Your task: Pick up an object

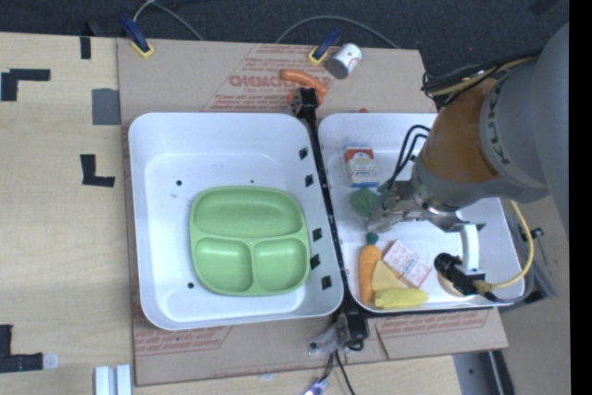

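i hovered my gripper (381, 210) low over the dark green toy (363, 200) (grip state, can't tell) to reach it in the right bin (421, 127).

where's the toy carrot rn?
In the camera view, the carrot lies in the right bin, near its front-left corner, against the divider side. The yellow piece sits just right of its tip, with the small pink-and-white packet beside it.

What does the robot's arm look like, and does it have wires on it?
The arm is big, round and grey, with a shiny orange band above the wrist. Black cables loop down beside the orange part, and a yellow cable curves along its lower side. The gripper at the end is small, dark and metal-looking.
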Robot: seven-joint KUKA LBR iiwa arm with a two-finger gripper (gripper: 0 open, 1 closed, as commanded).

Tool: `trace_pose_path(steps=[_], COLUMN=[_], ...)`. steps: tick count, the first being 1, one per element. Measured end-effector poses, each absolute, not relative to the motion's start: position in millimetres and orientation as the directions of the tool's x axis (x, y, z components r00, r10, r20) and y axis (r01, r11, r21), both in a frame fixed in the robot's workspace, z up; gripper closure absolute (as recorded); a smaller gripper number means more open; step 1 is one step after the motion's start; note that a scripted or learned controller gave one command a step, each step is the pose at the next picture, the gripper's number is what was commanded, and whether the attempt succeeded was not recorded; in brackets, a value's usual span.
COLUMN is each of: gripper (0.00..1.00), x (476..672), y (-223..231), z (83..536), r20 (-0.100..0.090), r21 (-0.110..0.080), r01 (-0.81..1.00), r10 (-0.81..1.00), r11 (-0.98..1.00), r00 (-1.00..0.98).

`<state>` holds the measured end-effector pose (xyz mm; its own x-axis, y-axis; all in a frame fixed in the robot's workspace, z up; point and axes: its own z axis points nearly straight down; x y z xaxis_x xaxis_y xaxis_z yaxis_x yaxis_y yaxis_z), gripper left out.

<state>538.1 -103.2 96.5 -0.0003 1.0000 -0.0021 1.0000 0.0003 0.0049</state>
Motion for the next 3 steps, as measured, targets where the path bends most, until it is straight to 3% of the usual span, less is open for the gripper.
trace_pose_path(steps=[1, 2, 3], gripper=[0.00, 0.00, 1.00], x=[538.1, 585.4, 585.3], y=[-103.2, -95.0, -95.2], z=[96.4, 86.4, 96.2], r20=[-0.002, 0.000, -0.001], r21=[0.005, 0.004, 0.004], r01=[1.000, 1.000, 1.000], r10=[1.000, 1.000, 1.000], r11=[0.001, 0.002, 0.002], r00=[-0.001, -0.002, -0.002])
